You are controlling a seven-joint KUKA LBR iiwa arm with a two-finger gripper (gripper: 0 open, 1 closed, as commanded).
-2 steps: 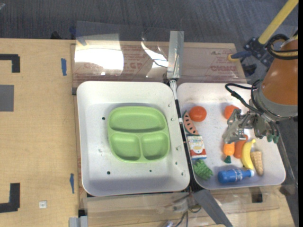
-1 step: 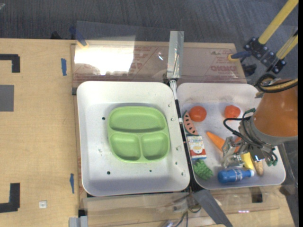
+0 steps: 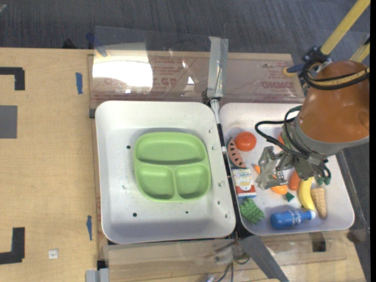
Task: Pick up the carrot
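Observation:
The carrot (image 3: 280, 188) is an orange piece in the right bin (image 3: 346, 216), mostly hidden under the gripper, with only small orange parts showing. My gripper (image 3: 271, 171) hangs low over the middle of that bin, directly above the carrot and just right of a small carton (image 3: 242, 180). The grey arm with its orange band (image 3: 333, 107) covers the bin's upper right part. Whether anything is held is hidden.
Around the gripper lie an orange-red ball (image 3: 245, 140), a watermelon slice (image 3: 233, 152), a green leafy toy (image 3: 252, 210), a blue bottle (image 3: 291, 218), a banana (image 3: 305, 194) and a corn cob (image 3: 319, 201). The left bin (image 3: 111, 157) holds a green divided plate (image 3: 172, 164).

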